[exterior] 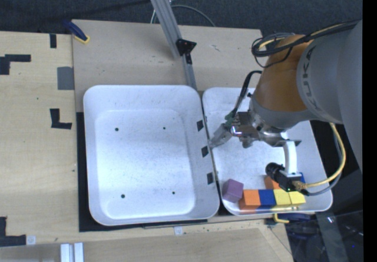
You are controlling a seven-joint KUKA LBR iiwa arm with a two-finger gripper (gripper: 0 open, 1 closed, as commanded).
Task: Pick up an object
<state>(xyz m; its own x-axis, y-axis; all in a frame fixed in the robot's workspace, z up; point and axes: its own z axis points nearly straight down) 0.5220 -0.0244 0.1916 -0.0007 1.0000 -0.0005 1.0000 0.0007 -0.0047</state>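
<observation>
My gripper (225,133) hangs over the left part of the right bin (221,99), close to the wall between the two bins. Nothing shows in its grasp. A purple cube (234,189) lies in the bin's front left corner, below the gripper and apart from it. To the cube's right, a row of blocks runs along the front wall: orange (251,197), blue (267,197) and yellow (288,198). Another small orange piece (270,182) sits just behind that row, partly hidden by a black part of the arm.
The left bin (94,102) stands beside the right one, their rims touching. A grey slanted pole (165,10) reaches down to the back of the bins. The arm's body (294,90) and a yellow cable (330,178) cover the right bin's far right.
</observation>
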